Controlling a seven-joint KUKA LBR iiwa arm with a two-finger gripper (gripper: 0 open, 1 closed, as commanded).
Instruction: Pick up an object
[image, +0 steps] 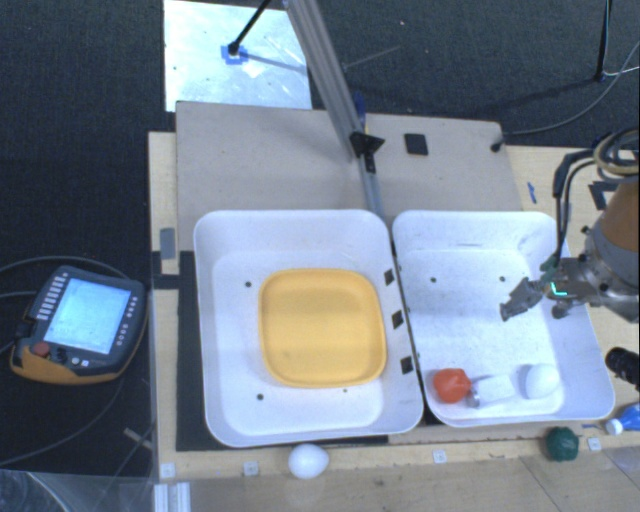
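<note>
1. The grey two-finger end effector hung over the right part of the right-hand shallow white plastic bin, with two dark fingers spread apart and nothing between them (open, so far as the slanted view let one judge).
2. The grey arm with its pale orange band came in from the right edge, with dark cables looped above the wrist.
3. Along the near wall of that same bin lay three small things in a row: a rounded red-orange object at the left, a small white cylindrical piece just beside it, and a white egg-shaped ball at the right. All three sat well apart from the end effector, towards the front of the bin.
4. The left-hand shallow white plastic bin held a square yellow plastic plate with rounded corners, lying flat near its middle.
5. On the desk, in front of the left bin, rested another white egg-shaped object; a dark green ball lay in front of the right bin's corner.
6. On the dark floor to the left sat a grey and orange handheld control pendant with a lit screen.
</note>
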